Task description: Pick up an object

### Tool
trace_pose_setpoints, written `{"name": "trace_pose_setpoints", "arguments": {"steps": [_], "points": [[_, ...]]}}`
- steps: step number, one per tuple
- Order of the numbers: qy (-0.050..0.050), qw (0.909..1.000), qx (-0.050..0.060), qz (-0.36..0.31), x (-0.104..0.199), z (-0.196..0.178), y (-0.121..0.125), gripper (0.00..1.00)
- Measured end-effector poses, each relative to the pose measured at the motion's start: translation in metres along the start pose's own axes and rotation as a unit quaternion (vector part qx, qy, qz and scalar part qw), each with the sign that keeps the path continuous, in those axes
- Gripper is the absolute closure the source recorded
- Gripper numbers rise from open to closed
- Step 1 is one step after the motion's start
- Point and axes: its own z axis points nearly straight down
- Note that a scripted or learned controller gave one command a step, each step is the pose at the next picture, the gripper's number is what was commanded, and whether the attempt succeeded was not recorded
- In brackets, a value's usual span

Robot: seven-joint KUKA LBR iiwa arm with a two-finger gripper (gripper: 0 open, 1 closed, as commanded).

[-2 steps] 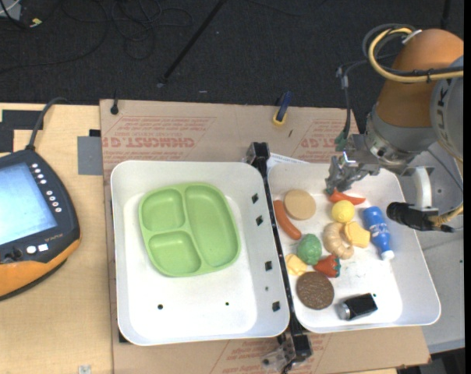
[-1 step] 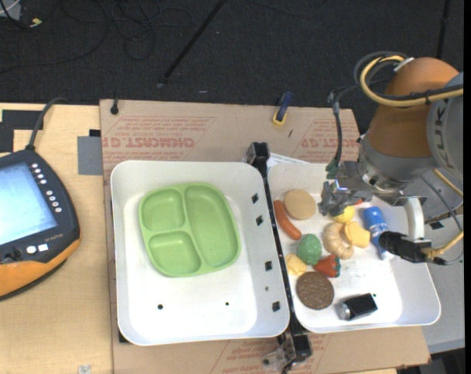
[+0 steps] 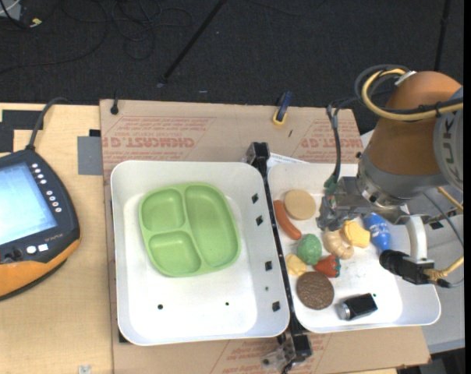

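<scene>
The pincer [image 3: 334, 218] is lowered among toy foods — its opening cannot be told. Nothing is seen lifted yet; the beige piece [image 3: 338, 242] just below remains to be grasped.

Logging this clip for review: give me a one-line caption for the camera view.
Gripper low over the toy food in the right bin; green divided plate sits in the left bin.

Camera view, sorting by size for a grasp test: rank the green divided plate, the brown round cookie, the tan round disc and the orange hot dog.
1. Green divided plate
2. Brown round cookie and tan round disc, alike
3. Orange hot dog
</scene>
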Motion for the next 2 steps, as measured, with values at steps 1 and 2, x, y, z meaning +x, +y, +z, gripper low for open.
{"name": "trace_pose_setpoints", "arguments": {"steps": [1, 2], "points": [[0.0, 1.0, 0.0, 0.002, -0.003, -0.004, -0.006, 1.0], [-0.001, 1.0, 0.0, 0.001, 0.003, 0.012, -0.005, 1.0]]}}
